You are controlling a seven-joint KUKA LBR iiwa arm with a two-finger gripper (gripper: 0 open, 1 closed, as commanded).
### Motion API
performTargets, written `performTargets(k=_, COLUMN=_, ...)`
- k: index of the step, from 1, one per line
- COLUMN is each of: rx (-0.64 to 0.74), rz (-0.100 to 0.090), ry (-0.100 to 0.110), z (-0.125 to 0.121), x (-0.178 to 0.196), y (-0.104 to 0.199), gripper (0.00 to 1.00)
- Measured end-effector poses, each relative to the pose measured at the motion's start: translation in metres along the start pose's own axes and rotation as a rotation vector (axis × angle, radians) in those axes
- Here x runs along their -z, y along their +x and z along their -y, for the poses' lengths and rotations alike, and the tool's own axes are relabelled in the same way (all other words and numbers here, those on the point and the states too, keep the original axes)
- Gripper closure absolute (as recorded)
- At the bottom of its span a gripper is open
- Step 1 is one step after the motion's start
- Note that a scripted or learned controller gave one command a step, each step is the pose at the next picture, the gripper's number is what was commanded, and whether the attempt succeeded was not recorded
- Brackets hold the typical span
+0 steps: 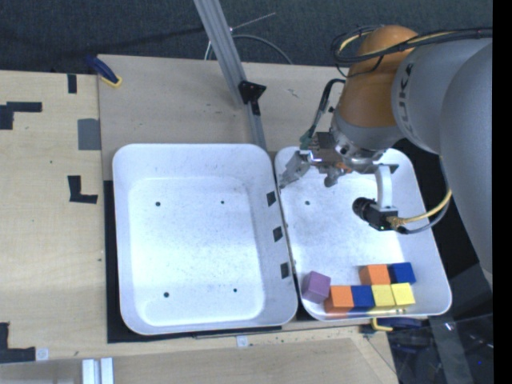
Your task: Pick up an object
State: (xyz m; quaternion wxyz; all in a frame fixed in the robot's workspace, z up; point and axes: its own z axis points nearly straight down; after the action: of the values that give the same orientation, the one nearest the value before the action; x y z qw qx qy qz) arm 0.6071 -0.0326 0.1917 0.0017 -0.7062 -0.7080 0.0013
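Observation:
Several small blocks lie along the near edge of the right bin [416,214]: a purple cube [317,285], an orange block [342,296], a blue block [362,296], two yellow blocks [392,295], and behind them another orange block [374,275] and a blue block [402,273]. My gripper [310,176] hangs over the far left corner of the right bin, well away from the blocks. Its fingers are spread open with only bare bin floor between them.
The left bin [128,214] sits beside the right one, their rims meeting near the gripper. A metal pole [228,50] slants down to the bench behind the bins. A black cable fitting [372,212] hangs over the right bin.

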Motion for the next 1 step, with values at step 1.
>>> performTargets(k=1, rx=-0.002, rz=0.001, ry=0.000, z=0.0298, x=-0.0001, y=0.0060, gripper=0.00)
